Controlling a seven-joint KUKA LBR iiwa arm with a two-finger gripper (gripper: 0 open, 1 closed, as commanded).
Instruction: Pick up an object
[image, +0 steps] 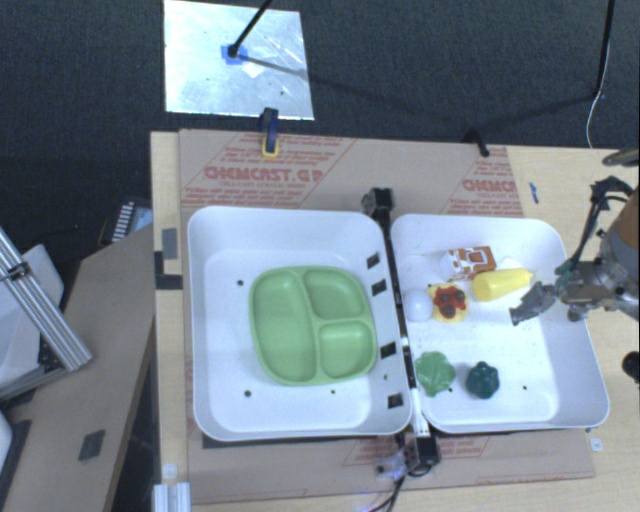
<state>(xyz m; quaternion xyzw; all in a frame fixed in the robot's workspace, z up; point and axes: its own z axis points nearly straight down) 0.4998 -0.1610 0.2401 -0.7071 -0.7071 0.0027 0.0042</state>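
A: Position of the gripper?

B: At the right bin's right side, above the floor, just right of the yellow object. Cannot tell whether the fingers are apart or together; nothing visible between them.

A: Right bin contents?

B: Yellow object beside an orange-and-white box; a red-and-yellow toy touching a white ball; green leafy piece and dark green piece near the front.

A: Left bin?

B: Green divided plate, centred.
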